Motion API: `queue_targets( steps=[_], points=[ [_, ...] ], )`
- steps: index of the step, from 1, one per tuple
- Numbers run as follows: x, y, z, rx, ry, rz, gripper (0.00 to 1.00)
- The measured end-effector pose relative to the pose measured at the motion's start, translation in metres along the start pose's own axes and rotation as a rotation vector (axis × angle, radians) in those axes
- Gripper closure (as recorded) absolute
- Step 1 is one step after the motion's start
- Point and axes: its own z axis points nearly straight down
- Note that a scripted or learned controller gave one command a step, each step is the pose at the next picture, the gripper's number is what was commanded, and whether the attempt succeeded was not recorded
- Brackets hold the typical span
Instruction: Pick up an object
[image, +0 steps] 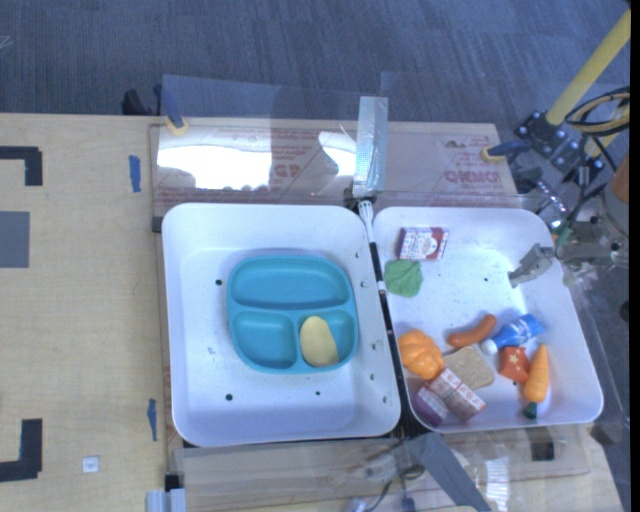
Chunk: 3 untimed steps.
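So far nothing has been picked up: the gripper (530, 265) hangs at the right bin's (470, 225) upper right rim with no object between its fingers, though whether they are apart or together I cannot tell from this slanted view. Every candidate lies loose in that bin, namely a red-and-white packet (421, 243), a green leaf piece (404, 277), a sausage (471, 331), an orange pepper (420, 354), a carrot (537, 376) and others clustered toward the near wall, while a yellow lemon-like piece (318, 341) sits in the blue tray (290, 285) in the left bin (200, 300). Judging from this, the whole job remains: choosing a target, descending, closing and lifting.
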Motion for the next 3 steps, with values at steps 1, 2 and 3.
queue_targets(
  steps=[1,2,3],
  points=[
    [0.05,-0.022,0.105,-0.007,-0.002,-0.014,0.0],
    [0.049,-0.02,0.093,-0.013,-0.004,-0.011,1.0],
    [0.081,0.017,-0.019,-0.008,-0.001,0.112,1.0]
  ],
)
